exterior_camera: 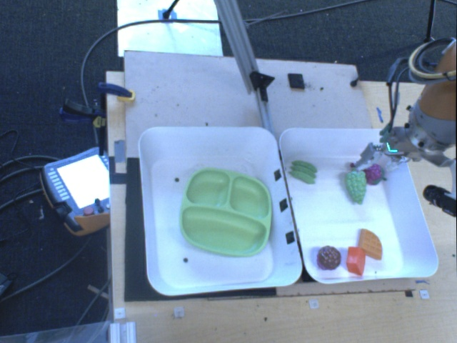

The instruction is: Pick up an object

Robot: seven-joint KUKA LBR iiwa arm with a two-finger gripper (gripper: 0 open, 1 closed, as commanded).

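Two shallow white bins sit side by side in the camera view from above, the left bin (161,263) bearing a pale green plastic divided tray (227,211). The grey arm's two-finger gripper (371,161) hangs low over the upper right part of the right bin (414,263); how wide it stands cannot be told. A small purple toy grape cluster (373,174) lies just beneath it, perhaps touching, and a knobbly pale green toy fruit (355,186) lies just down-left, long axis pointing towards the near rim. Nothing is visibly held.
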